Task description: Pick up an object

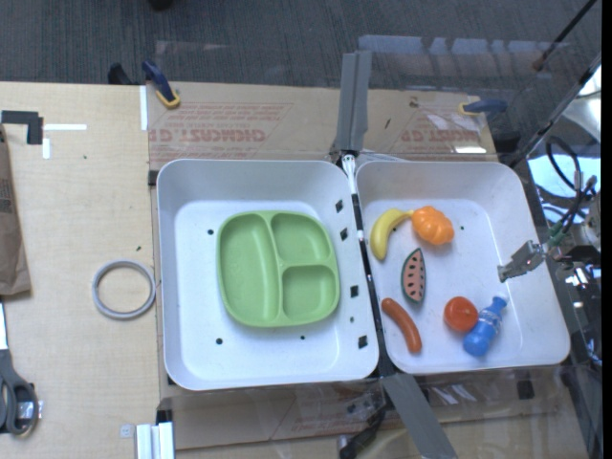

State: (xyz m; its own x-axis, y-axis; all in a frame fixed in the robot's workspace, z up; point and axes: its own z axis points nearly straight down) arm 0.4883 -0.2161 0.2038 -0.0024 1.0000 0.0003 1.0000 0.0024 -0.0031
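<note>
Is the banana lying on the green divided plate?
No, the banana lies in the right bin beside an orange toy; the plate sits in the left bin.

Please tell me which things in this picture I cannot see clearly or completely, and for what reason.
1. The gripper, camera view: small and grey against the right bin's rim; the state of its fingers is unreadable.
2. The scissors, camera view: cut off by the left edge.
3. The brown bag, camera view: cut off by the left edge.
4. The blue bottle, camera view: too small to read any label; it touches the orange ball.
</note>
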